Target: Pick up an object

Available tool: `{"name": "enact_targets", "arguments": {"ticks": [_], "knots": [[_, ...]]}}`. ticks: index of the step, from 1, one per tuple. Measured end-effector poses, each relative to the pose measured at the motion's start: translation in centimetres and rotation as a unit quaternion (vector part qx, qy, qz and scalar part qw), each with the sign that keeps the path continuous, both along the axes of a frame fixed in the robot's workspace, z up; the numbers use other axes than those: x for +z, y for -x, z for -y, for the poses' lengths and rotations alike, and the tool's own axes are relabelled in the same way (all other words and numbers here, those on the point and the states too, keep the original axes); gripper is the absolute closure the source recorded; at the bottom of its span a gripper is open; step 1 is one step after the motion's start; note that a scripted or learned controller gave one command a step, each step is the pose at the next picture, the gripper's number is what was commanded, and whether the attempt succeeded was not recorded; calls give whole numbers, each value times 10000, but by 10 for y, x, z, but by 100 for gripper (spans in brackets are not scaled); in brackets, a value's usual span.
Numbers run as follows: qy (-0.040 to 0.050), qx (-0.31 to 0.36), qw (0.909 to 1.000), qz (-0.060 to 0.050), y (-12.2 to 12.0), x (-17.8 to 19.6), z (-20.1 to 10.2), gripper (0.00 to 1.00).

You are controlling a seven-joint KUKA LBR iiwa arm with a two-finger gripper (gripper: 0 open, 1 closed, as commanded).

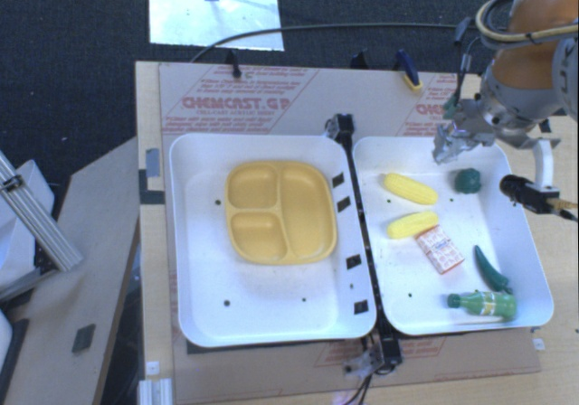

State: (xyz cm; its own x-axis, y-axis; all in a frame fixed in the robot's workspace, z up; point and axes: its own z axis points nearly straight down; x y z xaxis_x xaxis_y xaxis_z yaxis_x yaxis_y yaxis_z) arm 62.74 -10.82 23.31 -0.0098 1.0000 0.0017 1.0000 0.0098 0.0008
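Observation:
The right bin (529, 254) holds two yellow corn cobs (409, 188) (412, 225), a red and white packet (440, 249), a dark green round object (468, 181), a dark green pepper-like piece (490, 269) and a green bottle (484, 305). My gripper (450, 147) hangs over the bin's far edge, above and to the left of the round green object and beyond the upper corn cob. Nothing shows between its fingers.
The left bin (204, 304) holds a yellow divided plate (279, 211). A black hinge strip (355, 222) runs between the bins. A blue clamp (408, 69) sits on the board behind the right bin. A metal frame (36, 222) stands at the left.

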Motion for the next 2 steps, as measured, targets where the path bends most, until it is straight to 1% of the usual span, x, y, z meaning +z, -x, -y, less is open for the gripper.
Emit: {"name": "enact_targets", "arguments": {"ticks": [1,2], "knots": [[4,-6,10000,-2,12,-6,-44,100],[0,-1,10000,-3,31,4,-93,100]]}}
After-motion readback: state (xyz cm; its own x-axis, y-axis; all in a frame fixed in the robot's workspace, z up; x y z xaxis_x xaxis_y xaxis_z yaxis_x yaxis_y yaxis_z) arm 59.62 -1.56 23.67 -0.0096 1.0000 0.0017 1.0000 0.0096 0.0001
